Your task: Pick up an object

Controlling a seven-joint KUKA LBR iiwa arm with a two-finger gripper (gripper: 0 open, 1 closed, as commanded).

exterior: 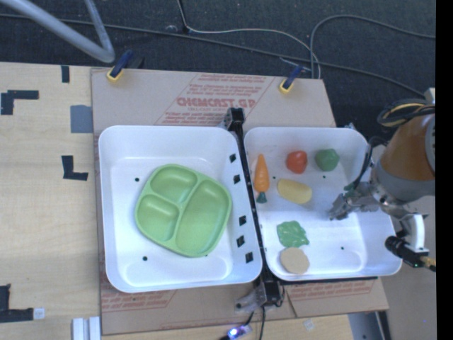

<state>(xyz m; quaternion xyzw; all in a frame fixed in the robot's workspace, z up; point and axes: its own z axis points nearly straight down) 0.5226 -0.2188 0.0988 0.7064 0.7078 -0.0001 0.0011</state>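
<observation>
The right bin (354,261) holds several toy foods: an orange carrot (261,173) by the divider, a red tomato (296,161), a green round piece (326,159), a yellow piece (294,190), a green leafy piece (291,233) and a tan round piece (294,261). My gripper (342,208) hangs low over the bin's right part, right of the yellow piece and apart from it. Nothing shows between its fingers. The orange-banded wrist (407,154) stands above the bin's right rim.
The left bin (113,190) holds a green divided plate (184,209). A black divider with clips (244,190) runs between the bins. Cables (297,41) lie on the dark floor behind the cardboard, and two yellow clamps (289,83) grip its far edge.
</observation>
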